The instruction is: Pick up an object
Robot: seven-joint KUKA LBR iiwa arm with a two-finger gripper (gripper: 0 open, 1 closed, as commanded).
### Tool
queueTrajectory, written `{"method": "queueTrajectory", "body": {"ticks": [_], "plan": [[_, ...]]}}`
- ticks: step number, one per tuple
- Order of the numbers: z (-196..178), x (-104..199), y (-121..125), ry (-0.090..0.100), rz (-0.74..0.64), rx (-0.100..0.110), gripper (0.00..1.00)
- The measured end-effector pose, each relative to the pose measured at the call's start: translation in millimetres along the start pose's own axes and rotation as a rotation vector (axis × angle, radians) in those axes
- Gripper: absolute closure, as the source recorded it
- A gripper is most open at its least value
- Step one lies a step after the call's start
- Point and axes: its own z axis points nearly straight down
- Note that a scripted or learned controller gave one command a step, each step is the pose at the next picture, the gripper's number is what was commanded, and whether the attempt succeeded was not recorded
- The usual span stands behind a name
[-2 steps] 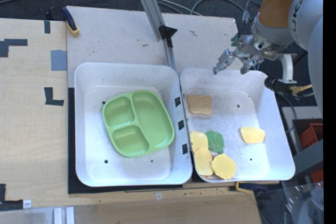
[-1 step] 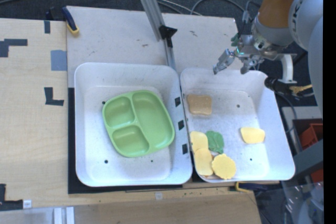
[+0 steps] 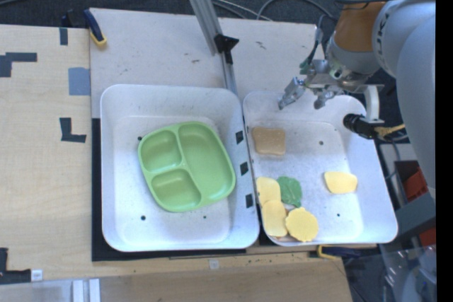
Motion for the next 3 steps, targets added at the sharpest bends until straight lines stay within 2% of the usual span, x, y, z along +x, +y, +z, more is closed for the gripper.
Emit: {"method": "queueTrajectory", "body": {"ticks": [1, 2, 3], "plan": [[62, -2, 5, 0.000, 0.000, 0.002, 0.00], [89, -1, 4, 0.000, 0.001, 0.000, 0.00], [78, -1, 5, -0.001, -0.001, 0.000, 1.00]]}}
